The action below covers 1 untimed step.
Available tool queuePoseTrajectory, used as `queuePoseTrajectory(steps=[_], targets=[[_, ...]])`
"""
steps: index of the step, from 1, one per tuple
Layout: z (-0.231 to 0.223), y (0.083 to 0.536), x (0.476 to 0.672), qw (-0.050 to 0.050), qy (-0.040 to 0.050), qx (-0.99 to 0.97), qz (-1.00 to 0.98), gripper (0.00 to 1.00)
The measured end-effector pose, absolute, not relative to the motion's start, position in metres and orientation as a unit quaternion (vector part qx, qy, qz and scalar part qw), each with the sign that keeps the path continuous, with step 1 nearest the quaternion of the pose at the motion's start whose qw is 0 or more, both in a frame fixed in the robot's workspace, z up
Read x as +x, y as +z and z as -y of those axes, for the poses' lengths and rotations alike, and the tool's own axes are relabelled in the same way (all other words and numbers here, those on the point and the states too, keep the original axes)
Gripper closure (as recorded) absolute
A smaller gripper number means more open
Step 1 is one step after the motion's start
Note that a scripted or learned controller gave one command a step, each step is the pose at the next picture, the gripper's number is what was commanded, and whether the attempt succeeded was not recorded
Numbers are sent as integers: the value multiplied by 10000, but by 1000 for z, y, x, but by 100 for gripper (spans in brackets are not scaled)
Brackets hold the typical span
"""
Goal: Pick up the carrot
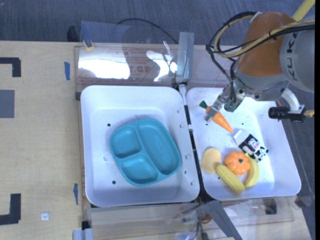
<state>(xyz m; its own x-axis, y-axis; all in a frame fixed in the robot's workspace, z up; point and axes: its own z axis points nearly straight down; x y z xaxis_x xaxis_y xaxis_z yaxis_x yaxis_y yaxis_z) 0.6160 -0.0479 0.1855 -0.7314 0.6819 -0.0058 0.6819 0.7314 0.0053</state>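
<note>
carrot point(220, 120) under gripper point(216, 110) tip

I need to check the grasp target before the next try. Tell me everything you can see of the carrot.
The carrot is a small toy, orange and smooth like plastic, with a green leafy top. It lies flat in the right bin, near that bin's far left corner, its green end toward the corner and its pointed tip slanting toward the bin's middle. The gripper is right over its thick end, seemingly touching it. The other toys lie apart from it, nearer the front.
</note>
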Motion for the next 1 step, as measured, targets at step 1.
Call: queuePoseTrajectory(steps=[1], targets=[[35, 182, 630, 12, 5, 3904, -9206, 100]])
